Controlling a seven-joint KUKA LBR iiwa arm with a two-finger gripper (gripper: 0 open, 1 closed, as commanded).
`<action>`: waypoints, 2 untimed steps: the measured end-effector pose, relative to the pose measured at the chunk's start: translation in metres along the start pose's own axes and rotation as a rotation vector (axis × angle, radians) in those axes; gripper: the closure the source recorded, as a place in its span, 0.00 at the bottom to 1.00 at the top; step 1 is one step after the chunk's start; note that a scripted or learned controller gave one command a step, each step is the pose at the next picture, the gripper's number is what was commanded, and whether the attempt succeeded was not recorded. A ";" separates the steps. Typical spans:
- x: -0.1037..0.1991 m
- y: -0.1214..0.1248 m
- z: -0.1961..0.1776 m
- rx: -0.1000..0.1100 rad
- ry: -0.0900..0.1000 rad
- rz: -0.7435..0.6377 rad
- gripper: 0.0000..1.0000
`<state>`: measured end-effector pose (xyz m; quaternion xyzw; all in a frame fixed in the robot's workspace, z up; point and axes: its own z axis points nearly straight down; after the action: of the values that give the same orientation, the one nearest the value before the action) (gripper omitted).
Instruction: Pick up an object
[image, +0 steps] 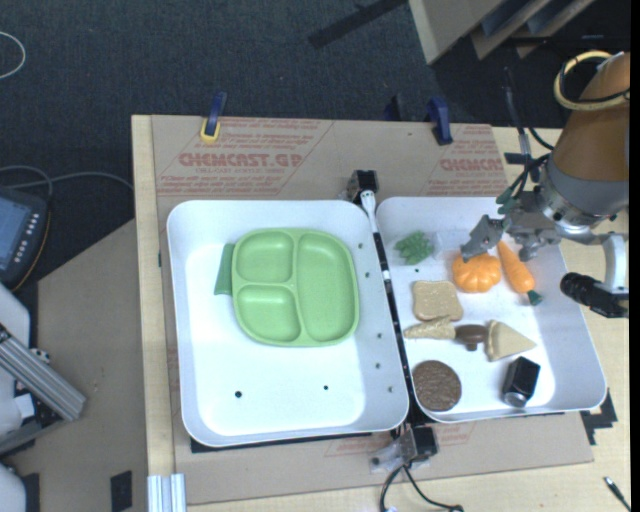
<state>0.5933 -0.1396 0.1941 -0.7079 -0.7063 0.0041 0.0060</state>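
My gripper hangs over the back of the right bin, its fingers spread open. One finger points down at an orange toy pumpkin. The other is just above the upper end of an orange carrot. Nothing sits between the fingers. Also in this bin are a green leafy piece, a bread slice, a tan flat piece, a pale wedge, a brown round patty and a black can.
The left bin holds a green divided plate. The grey arm with its orange band comes in from the upper right. Clamps sit on the board's far edge.
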 end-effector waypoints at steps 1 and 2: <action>0.000 0.003 -0.007 -0.013 -0.002 -0.002 0.00; 0.000 0.000 0.057 -0.006 -0.001 -0.002 0.00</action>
<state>0.5925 -0.1393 0.1373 -0.7071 -0.7071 0.0022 0.0035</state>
